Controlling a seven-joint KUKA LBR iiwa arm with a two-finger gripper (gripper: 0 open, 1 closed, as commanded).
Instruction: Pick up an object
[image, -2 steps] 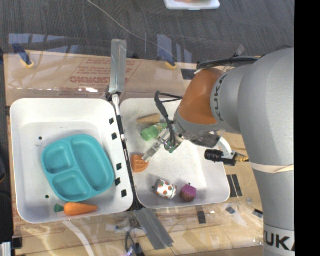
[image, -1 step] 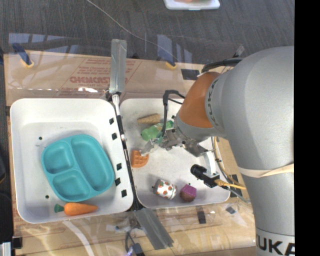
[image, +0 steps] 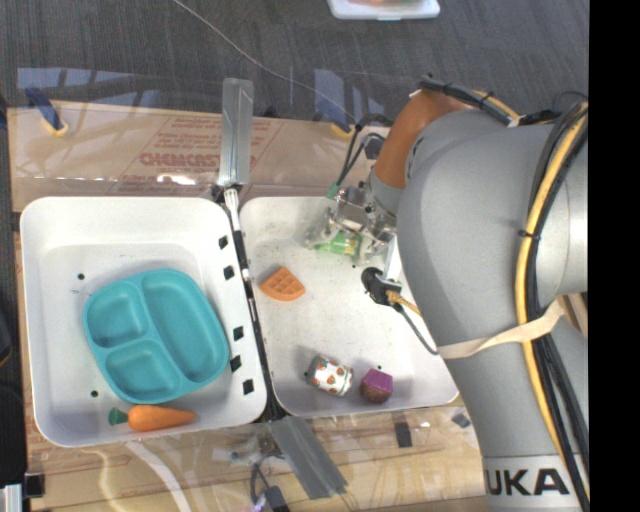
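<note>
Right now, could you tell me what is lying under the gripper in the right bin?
A green object shows beneath the gripper, on the right bin floor. The gripper covers most of it, so what it is, and whether it is grasped, cannot be told.

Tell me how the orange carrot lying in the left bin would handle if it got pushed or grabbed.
The orange toy carrot with a green top looks rounded and tapered, so a push would probably roll it in a curve rather than slide it. It looks like smooth plastic, likely light and somewhat slippery. It lies between the teal divided plate and the white bin's near wall, so approach looks cramped.
</note>
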